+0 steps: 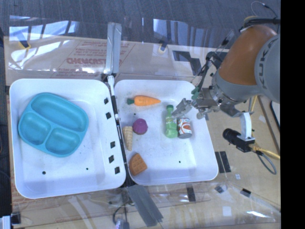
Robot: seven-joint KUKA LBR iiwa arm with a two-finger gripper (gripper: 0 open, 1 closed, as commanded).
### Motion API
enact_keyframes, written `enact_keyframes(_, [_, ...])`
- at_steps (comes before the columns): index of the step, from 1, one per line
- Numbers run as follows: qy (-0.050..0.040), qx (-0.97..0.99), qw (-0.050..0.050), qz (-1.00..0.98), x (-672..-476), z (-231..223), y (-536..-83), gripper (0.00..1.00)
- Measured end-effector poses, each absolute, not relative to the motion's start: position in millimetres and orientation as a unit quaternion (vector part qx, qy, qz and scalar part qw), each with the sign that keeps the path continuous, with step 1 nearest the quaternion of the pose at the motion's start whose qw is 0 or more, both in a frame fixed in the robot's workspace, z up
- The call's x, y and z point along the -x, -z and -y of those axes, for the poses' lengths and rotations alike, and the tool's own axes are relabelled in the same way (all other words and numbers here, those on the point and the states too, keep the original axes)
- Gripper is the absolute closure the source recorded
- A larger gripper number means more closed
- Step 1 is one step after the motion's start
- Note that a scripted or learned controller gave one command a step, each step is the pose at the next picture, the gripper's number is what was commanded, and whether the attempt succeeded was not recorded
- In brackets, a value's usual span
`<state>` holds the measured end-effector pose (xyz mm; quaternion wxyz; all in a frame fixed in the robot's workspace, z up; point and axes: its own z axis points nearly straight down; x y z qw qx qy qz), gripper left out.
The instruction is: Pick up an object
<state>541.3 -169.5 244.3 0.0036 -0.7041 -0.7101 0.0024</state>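
The gripper hangs just above the small red can, nothing between its fingers; how wide they stand, I cannot tell. A green bottle touches the can's left side, with a purple ball and carrot farther left.

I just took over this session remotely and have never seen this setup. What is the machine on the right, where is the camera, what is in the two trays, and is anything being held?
One camera looks down at a slant on a bench with two shallow white bins. The grey arm with the orange band reaches in from the right; its gripper hangs over the right bin, near a small can. I see nothing between its fingers, so I would not call anything held.

The left bin has a blue divided plate. The right bin has a toy carrot, a green bottle beside the can, a purple ball, a pale cone and an orange-brown waffle-like piece.
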Motion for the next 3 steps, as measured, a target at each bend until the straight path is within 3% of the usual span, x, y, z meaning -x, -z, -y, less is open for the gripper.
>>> enact_keyframes(1, [-0.0013,0.658,0.002,0.753,-579.6,168.6,-88.7,0.00])
enact_keyframes(2, [-0.0030,0.656,0.004,0.755,-579.3,169.3,-94.9,1.00])
enact_keyframes(3, [-0.0015,0.646,0.003,0.763,-589.7,150.5,-185.4,1.00])
